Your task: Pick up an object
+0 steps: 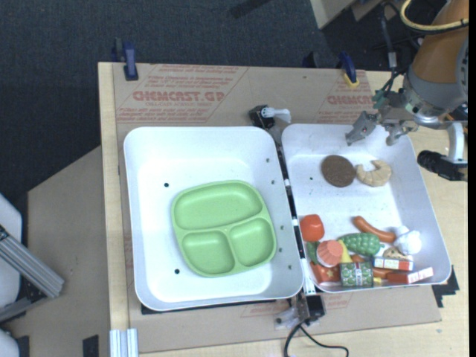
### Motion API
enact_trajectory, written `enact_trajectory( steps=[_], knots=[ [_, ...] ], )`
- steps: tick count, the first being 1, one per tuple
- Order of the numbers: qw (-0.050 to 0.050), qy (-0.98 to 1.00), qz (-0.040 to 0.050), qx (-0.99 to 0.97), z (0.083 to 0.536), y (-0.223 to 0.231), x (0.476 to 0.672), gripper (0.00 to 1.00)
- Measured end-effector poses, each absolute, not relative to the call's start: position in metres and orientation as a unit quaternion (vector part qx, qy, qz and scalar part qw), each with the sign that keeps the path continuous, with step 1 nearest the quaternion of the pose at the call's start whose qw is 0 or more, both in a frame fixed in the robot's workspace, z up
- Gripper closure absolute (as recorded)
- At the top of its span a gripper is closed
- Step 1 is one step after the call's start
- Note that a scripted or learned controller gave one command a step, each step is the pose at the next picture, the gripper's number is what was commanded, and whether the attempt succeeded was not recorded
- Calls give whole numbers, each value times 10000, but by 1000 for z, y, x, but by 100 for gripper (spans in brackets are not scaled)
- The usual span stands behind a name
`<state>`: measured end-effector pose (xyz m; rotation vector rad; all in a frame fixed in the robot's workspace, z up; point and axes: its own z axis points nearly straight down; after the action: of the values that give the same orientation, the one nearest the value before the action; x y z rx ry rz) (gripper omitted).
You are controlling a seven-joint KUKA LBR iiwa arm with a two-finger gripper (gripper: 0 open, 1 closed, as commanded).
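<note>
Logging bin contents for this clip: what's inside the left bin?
The left bin holds one green divided tray with three compartments, nothing in them. Whatever lies under the tray is covered by it.

Two bins sit side by side on the bench. The left bin [141, 199] holds a divided plate [223, 227] near its middle. In the right bin [428, 199], a round patty [338, 171] lies just left of a croissant [373, 172] toward the back, with a heap of toy food [361, 253] at the front. The gripper [379, 129] hangs over the right bin's back edge.

Dark carpet floor [186, 21]; cardboard-topped bench [178, 88], probably wood.
</note>
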<state>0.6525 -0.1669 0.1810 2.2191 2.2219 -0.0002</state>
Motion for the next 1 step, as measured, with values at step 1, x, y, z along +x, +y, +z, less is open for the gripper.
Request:
enact_trajectory(
  steps=[1],
  knots=[
    [-37,7076,-15,7066,79,-147,648,0]
  ],
)
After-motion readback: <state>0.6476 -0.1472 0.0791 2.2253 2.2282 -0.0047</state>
